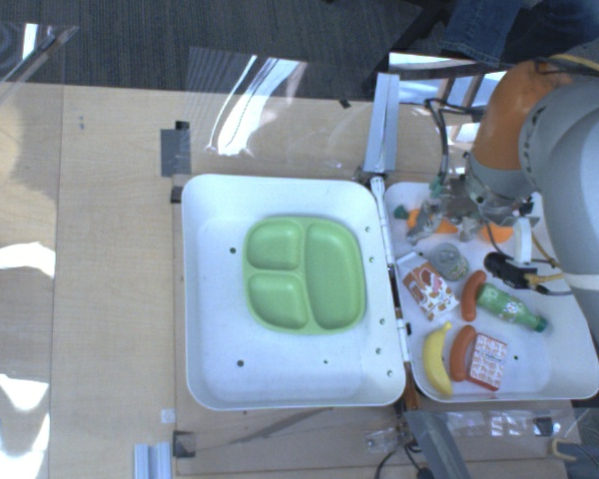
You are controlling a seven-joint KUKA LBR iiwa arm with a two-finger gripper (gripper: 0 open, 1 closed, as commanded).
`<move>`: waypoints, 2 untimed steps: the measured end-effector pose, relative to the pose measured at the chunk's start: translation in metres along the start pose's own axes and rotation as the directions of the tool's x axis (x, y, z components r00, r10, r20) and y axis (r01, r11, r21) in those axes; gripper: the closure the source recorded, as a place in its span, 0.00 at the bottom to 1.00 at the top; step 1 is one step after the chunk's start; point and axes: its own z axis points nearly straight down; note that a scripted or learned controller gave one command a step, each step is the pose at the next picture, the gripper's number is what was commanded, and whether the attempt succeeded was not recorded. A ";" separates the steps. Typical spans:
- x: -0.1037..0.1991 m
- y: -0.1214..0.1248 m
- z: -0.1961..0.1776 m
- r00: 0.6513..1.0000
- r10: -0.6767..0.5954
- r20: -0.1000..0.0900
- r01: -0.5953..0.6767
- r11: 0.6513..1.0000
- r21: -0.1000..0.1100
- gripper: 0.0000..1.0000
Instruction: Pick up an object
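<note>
2 bins lie below; my end effector (449, 213) hovers low in the right bin (569, 367), over an orange piece (419, 225). Closure: cannot tell. Reaching step, I judge; next, descend and close squarely.

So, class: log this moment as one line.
gripper: low over right white bin, near orange carrot | green divided plate: left white bin

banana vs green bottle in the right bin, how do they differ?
The banana is yellow and curved; the green bottle is straight with a white label. The banana lies at the bin's near left corner, running roughly front to back; the bottle lies further right and back, angled across the bin. Both lie flat in the right bin, apart from the gripper.
</note>
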 end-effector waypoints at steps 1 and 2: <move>0.024 -0.002 -0.002 1.000 0.003 -0.011 -0.003 0.999 -0.035 0.00; 0.025 -0.001 -0.014 1.000 -0.002 -0.009 0.002 0.999 -0.040 1.00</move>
